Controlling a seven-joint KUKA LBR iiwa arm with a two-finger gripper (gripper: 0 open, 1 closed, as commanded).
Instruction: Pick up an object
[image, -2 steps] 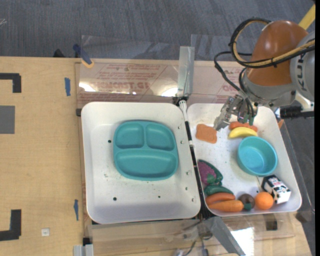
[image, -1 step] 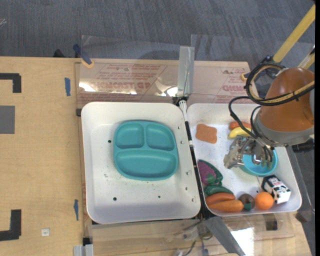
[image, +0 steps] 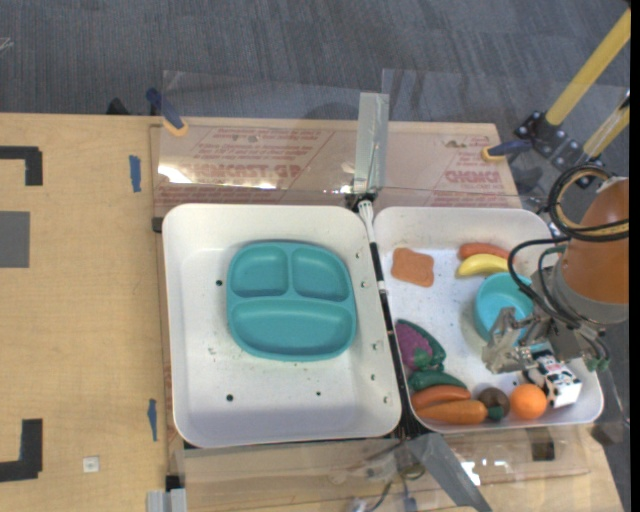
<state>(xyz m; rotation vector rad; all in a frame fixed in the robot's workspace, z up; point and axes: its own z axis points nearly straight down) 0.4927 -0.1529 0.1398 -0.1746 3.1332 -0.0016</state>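
Note:
My gripper (image: 508, 346) hangs over the right bin (image: 440, 226), at its right side. It is just below a teal cup (image: 497, 300) and above an orange ball (image: 528, 402). Several toy foods lie around it: a yellow banana (image: 483, 264), a red sausage (image: 484, 249), a tan bread slice (image: 412, 266), a purple bunch of grapes (image: 420, 343), a green piece (image: 432, 379), an orange carrot (image: 448, 402) and a small brown piece (image: 492, 399). I see nothing held in the gripper.
The left bin (image: 190, 330) holds a teal divided plate (image: 291, 300). A grey divider post (image: 371, 140) stands behind the bins. The arm's orange band (image: 603, 250) and cables overhang the right bin's right rim. Wooden bench lies to the left.

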